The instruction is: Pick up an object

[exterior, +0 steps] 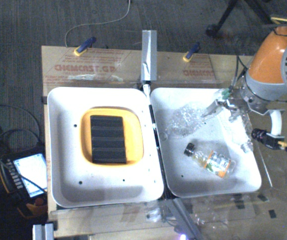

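My gripper (227,109) hangs spread open over the right bin's (173,184) far side, bottle (209,160) lying nearer, untouched.

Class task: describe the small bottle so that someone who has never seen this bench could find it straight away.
Look at the right white bin of the two. Toward its front lies a small clear bottle on its side, with a dark cap and an orange-and-green label. The crumpled clear plastic behind it has no cap or label.

Single fixed camera above bench (53,66), slanted down, both bins (63,134) framed.
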Controlling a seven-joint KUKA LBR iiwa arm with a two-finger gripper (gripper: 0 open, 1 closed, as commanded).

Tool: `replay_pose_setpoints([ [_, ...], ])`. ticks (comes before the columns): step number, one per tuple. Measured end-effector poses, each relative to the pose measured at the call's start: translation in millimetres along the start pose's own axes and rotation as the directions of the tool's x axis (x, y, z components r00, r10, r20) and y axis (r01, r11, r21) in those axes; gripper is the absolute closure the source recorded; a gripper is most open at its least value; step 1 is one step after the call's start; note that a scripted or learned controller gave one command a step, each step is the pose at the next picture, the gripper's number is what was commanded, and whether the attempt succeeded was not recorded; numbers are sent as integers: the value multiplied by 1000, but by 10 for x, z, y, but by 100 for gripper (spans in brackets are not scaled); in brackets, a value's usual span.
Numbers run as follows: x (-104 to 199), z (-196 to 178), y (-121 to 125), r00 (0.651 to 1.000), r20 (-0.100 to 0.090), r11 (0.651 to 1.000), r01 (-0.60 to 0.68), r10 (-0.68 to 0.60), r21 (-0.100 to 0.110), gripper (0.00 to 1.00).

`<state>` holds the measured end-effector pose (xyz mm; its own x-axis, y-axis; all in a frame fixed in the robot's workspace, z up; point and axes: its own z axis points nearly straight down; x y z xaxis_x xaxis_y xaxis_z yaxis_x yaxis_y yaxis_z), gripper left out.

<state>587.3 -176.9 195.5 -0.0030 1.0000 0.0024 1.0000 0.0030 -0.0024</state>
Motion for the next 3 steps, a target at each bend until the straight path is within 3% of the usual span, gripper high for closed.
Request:
replay_pose_setpoints([
  [1,-98,1014,-335,1000,2,1000,20,-20,-4,0],
  [2,-78,928,-328,1000,-2,1000,22,-22,-4,100],
  [3,697,101,-86,999,2,999,-32,32,-2,100],
])
